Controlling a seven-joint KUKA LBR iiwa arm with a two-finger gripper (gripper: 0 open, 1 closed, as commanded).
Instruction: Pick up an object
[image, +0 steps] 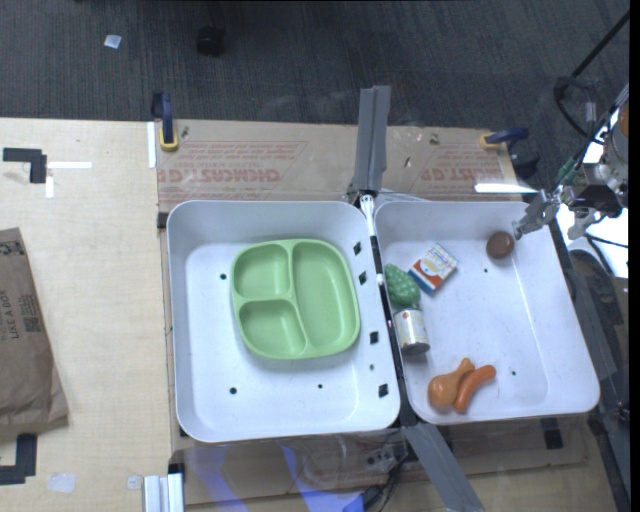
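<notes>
We see a brown ball (500, 245) lying in the right bin (560, 330), near its far corner, not yet lifted. The pincer (537, 214) hangs just beside it at the bin's far edge; whether it is wide or narrow we cannot tell. Nearer lie a small box (434, 268), a green toy (403, 287), a tin can (411, 332) and an orange toy (460, 386). The left bin (195, 330) carries a green tray (296, 298). We judge the picking still undone.
</notes>
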